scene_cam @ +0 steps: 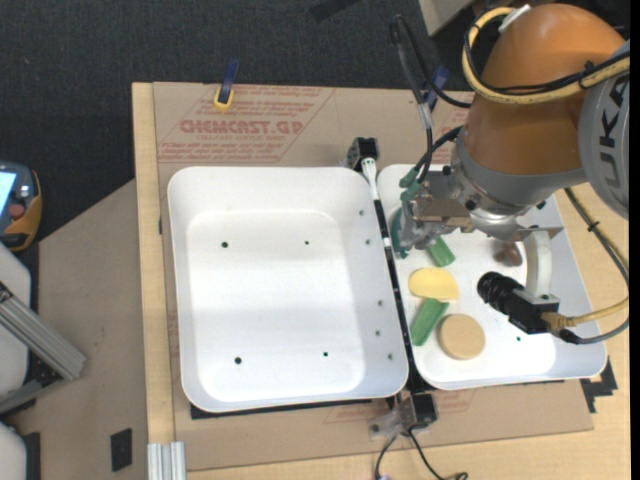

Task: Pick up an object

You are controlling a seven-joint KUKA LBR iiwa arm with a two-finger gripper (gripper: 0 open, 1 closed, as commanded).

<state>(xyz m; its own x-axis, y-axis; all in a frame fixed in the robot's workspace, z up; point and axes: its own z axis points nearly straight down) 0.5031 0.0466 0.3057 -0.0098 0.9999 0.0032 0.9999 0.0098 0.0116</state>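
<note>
Well, the things to be picked all lie in the right bin [520,370], bunched in its left half near the side that meets the left bin [270,298]. A yellow lump [432,285] sits about midway along that side. Just in front of it a green stick [428,320] lies at a slant. Its upper end is touching the lump or tucked under it, I cannot tell which. Right beside the stick a tan disc [462,336] lies flat, near the bin's front edge. A second green bit [441,252] pokes out just behind the lump. Further right a brownish thing [510,255] shows, mostly hidden by the arm [540,78] and too unclear to name.

The gripper [410,230] hangs over the back left part of the right bin, close to the seam between the bins and just behind the lump. From here I cannot tell whether it is open or clenched, nor whether it has anything. The arm comes in from the right, its orange band covering the back of that bin.

The left bin shows a white floor with four dark dots. Both bins rest on a cardboard sheet [240,123] printed with red lettering, and a yellow and blue clip [227,88] sits on the sheet's far edge. A black clamp [362,153] sits at the far end of the seam.
</note>
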